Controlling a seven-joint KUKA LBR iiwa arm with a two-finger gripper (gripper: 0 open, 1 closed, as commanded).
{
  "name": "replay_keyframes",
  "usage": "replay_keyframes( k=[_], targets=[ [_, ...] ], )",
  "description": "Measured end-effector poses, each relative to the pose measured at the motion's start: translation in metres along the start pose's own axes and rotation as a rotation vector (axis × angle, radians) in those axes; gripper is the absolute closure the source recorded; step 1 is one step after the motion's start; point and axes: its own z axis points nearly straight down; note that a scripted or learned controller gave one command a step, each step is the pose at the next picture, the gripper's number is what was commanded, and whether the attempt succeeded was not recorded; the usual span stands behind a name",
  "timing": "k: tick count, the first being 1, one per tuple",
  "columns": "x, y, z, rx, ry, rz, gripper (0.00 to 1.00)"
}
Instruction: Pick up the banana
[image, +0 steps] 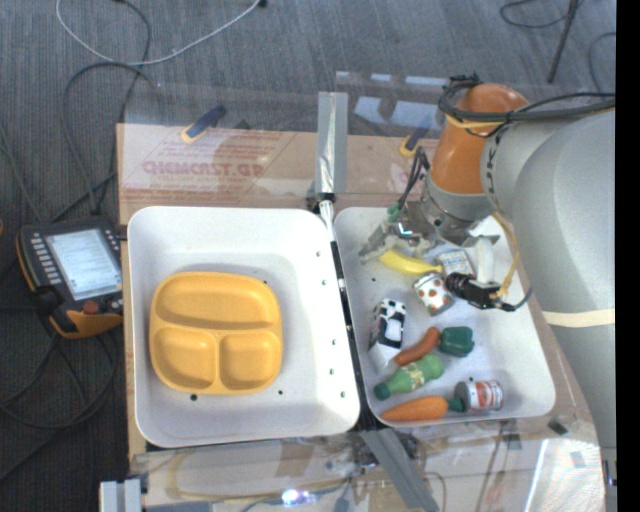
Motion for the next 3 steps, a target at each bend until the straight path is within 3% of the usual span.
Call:
replay_keyframes(
  k=[1,2,3],
  targets=[
    [0.005,-0.058,0.007,-0.011,0.000,0.047,0.00],
    [0.005,-0.057,-0.004,-0.012,0.002,0.048,1.00],
    [0.019,0.001,-0.087,0.003,0.002,0.266,1.00]
  ],
)
